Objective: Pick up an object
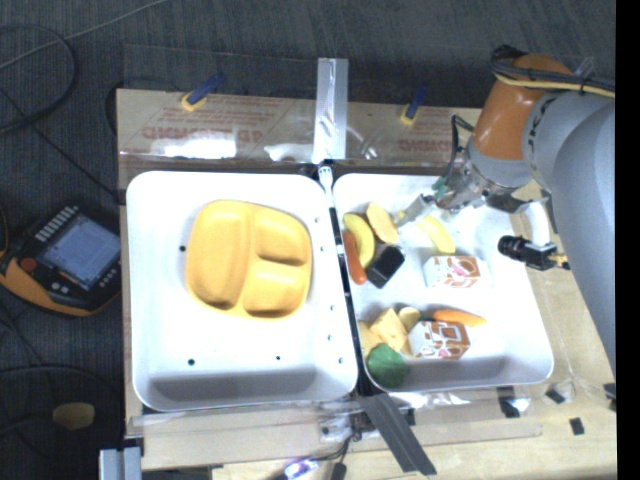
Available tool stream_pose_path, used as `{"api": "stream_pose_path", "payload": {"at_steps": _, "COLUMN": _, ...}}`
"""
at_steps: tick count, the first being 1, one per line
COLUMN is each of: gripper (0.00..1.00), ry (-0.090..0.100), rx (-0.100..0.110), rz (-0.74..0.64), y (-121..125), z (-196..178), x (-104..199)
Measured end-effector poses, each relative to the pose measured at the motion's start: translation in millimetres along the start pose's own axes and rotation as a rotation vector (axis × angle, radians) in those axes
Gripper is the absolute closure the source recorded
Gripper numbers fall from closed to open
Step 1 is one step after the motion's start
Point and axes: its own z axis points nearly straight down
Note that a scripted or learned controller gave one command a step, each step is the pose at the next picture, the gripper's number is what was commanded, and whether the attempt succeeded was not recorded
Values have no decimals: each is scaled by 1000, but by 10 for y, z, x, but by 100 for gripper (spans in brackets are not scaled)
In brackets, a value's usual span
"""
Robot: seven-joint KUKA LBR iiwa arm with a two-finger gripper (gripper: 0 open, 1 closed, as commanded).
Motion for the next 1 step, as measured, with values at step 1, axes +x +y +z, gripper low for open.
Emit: {"api": "stream_pose_path", "payload": {"at_steps": 1, "gripper": 100, "ry": 0, "rx": 1, "rz": -1, "y": 4, "z": -106, "x": 2}}
